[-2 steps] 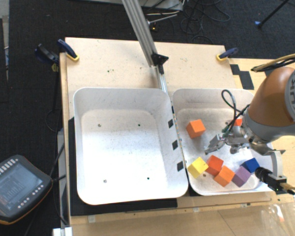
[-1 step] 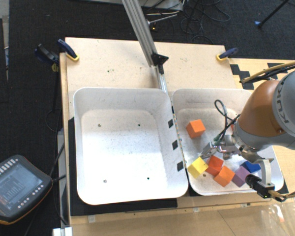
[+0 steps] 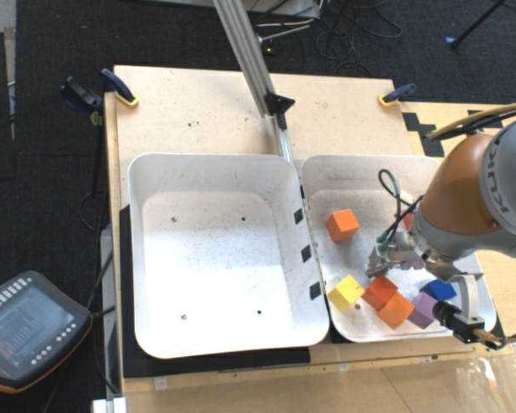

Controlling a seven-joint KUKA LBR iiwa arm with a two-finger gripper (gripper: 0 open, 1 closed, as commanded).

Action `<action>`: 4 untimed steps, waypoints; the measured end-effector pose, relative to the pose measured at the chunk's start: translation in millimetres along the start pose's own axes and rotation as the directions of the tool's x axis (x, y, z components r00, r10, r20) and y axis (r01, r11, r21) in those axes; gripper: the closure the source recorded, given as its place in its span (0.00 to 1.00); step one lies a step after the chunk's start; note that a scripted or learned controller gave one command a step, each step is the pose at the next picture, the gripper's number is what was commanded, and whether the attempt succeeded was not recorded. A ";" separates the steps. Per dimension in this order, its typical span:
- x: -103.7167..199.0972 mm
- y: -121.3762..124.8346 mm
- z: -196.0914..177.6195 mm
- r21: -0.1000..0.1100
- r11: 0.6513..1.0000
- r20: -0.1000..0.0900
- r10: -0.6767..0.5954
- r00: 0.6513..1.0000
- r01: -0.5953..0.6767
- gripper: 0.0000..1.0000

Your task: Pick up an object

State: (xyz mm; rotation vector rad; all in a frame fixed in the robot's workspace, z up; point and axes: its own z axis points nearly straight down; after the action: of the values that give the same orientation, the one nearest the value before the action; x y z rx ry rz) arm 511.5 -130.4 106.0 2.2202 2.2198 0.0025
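I see the gripper (image 3: 385,263) low over the right bin (image 3: 361,175). I cannot tell whether it is spread or closed; the wrist hides it. A red block (image 3: 380,292) sits just below it, touching an orange block (image 3: 396,310). A yellow block (image 3: 346,292) lies lower left, another orange cube (image 3: 343,224) upper left, purple (image 3: 423,309) and blue (image 3: 439,289) blocks lower right.

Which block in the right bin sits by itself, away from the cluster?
The orange block, alone toward the bin's far side. The yellow, red, second orange, purple and blue blocks crowd the near edge.
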 end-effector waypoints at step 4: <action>0.1 2.0 -169.1 0.001 1.000 0.001 -0.003 1.000 0.003 1.00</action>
State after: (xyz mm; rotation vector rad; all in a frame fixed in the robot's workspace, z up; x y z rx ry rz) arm 513.1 -130.3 275.2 2.2169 2.2230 0.0001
